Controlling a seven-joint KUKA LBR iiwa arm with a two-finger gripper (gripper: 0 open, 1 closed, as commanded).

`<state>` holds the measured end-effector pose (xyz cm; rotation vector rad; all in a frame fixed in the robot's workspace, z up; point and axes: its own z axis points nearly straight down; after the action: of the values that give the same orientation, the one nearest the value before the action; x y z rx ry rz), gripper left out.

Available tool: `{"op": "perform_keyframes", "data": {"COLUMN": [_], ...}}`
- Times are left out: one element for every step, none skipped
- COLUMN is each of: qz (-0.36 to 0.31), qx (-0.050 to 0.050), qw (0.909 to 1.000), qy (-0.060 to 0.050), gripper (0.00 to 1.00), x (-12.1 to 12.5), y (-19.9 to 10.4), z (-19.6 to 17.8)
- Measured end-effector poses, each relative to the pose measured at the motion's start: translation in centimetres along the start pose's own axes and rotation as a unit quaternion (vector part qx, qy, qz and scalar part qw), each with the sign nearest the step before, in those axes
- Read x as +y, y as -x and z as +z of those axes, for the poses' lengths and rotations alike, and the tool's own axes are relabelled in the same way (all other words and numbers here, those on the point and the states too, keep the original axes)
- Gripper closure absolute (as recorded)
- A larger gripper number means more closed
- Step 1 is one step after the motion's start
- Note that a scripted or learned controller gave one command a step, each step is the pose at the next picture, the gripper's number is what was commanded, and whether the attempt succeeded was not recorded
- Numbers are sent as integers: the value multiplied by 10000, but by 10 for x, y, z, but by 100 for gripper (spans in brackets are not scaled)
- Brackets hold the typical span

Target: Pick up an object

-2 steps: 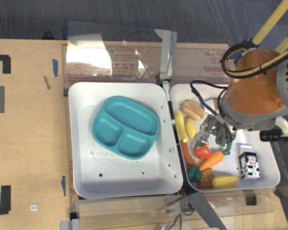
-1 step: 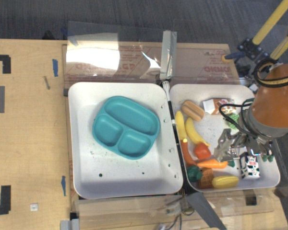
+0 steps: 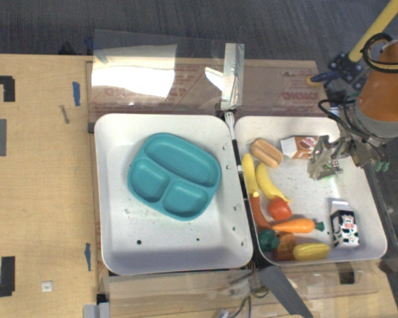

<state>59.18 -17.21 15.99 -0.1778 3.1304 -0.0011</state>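
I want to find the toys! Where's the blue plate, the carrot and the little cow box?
blue plate [image 3: 175, 175]: camera view, left bin, on the ridge between its compartments.
carrot [image 3: 293, 226]: camera view, right bin, middle of its orange body.
cow box [image 3: 345, 228]: camera view, right bin, its spotted front.

Divided plate [image 3: 175, 175] in left bin [image 3: 113, 197]; food items in right bin [image 3: 371, 197].
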Motion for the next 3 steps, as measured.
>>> {"op": "perform_keyframes", "data": {"qz": [1153, 51, 667], "qx": [-10, 21, -12], "qw": [9933, 10000, 9978], "qy": [7, 11, 14], "gripper": [100, 100, 100], "x": [20, 27, -57], "y": [40, -13, 72], "z": [26, 66, 33]}}
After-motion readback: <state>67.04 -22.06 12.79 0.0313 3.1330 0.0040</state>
